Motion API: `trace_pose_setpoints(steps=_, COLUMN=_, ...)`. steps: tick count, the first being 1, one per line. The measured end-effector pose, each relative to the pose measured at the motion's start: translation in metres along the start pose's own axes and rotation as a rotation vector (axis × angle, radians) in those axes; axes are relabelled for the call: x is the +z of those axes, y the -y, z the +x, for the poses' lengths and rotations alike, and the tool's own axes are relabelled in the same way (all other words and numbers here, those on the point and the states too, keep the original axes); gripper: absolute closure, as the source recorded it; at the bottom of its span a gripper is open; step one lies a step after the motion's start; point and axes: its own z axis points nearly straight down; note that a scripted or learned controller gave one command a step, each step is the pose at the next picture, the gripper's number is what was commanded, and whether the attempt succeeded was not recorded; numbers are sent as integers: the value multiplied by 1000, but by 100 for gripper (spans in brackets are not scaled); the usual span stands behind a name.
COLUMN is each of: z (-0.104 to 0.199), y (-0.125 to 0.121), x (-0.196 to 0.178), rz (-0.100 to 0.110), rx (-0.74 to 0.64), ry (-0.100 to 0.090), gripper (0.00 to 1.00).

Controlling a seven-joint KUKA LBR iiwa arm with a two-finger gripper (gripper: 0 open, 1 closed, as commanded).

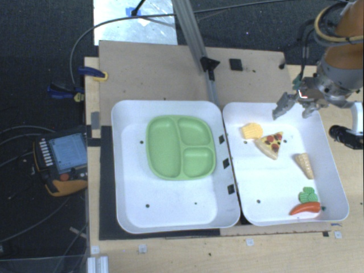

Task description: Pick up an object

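You are looking down on a bench (pixel 153 67) bearing two shallow white bins side by side. The left bin (pixel 131 203) carries a green divided plate (pixel 181 147), lying flat near its middle. The right bin (pixel 267 198) holds the small toy foods you could pick from. At upper right, the grey arm (pixel 341 44) with its orange band reaches in over the right bin's far edge, and its gripper (pixel 296 108) hangs there with both fingers spread apart and nothing between them. Just below it lies a pizza slice (pixel 271 143), point toward the bin's centre, touching or nearly touching a yellow cheese block (pixel 251 131) on its left. An ice-cream cone (pixel 305 165) rests toward the right wall. In the near right corner sits a carrot (pixel 306 203), orange body and green top.
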Motion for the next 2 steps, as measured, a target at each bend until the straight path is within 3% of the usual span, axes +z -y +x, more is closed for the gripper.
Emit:
trace_pose_setpoints(steps=1, z=0, y=-2, x=-7, rz=-12, rx=-2, ry=2, gripper=0)
trace_pose_setpoints(steps=2, z=0, y=-3, x=34, rz=-9, rx=0, ry=2, gripper=0)
